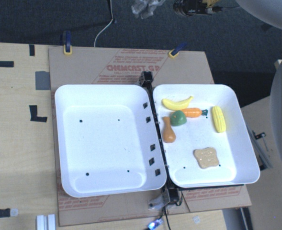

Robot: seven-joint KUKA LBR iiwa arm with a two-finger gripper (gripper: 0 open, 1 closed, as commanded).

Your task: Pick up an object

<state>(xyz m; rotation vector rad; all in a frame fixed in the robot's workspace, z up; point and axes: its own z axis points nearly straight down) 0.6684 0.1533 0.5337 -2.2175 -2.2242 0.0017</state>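
Looking down, I see the right bin [236, 143] holding a banana [177, 102] lying crosswise, a carrot [193, 112] pointing left, corn [219, 119] running top to bottom, and toast [207, 157]. My gripper [148, 1] is blurred up top; I cannot tell its state.

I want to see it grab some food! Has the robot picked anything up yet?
Not yet. The tool is up above the bench, away from the bins, with nothing seen in it. The banana, carrot, corn, green piece, orange piece and toast all lie in the right bin. Reaching down and grabbing one is left.
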